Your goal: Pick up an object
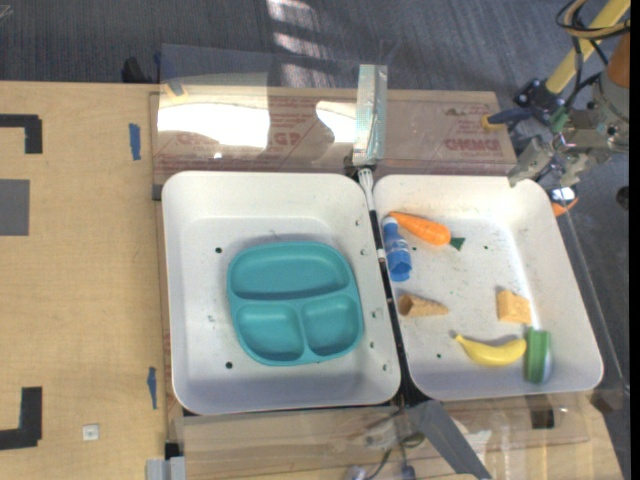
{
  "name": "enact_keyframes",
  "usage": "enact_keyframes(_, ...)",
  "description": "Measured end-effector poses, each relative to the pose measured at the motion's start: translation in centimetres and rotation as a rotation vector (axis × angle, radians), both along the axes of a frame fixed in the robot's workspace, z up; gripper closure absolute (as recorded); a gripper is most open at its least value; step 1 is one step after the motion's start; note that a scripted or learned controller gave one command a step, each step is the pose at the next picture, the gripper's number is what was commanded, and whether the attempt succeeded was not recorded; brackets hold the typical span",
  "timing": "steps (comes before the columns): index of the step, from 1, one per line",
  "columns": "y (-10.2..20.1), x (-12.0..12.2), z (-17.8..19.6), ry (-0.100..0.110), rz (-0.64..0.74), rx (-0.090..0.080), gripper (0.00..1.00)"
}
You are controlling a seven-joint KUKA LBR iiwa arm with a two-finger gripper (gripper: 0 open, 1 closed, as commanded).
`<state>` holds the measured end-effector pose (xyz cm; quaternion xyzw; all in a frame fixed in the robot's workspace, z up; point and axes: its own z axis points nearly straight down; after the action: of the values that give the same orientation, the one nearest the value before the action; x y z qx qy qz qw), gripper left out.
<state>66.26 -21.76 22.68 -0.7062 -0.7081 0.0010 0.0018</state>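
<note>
Hovering off the far right corner of the right bin (575,268), your gripper (560,163) sits in a tangle of cables and brackets, and you cannot tell how the jaws stand. Nothing shows between them, so treat them as carrying nothing.

Every candidate lies in that right bin. Taking the carrot (420,229) as your landmark: the blue bottle (397,251) lies just beside it against the bin's left wall, a tan wedge (422,307) sits nearer the camera, and a second tan piece (514,307) is well apart to the right. The banana (490,350) and green cylinder (538,355) touch each other farthest from the carrot. The teal plate (293,301) fills the left bin (190,268).

Your risks: closing on the banana may drag the cylinder along, and the bottle leaves little room beside the wall, so the jaws could strike the rim. The wedges look like food toys, perhaps, but are too small to identify.
</note>
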Motion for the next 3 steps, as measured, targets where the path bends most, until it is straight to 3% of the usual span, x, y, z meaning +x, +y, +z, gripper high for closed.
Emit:
enact_keyframes(1, 5.3, 0.4, -8.4, 0.007, -0.144, 0.002, 0.00)
enact_keyframes(2, 9.2, 0.6, -14.1, -0.007, -0.117, -0.002, 0.00)
enact_keyframes(3, 11.6, -1.2, -14.1, -0.007, -0.025, -0.002, 0.00)
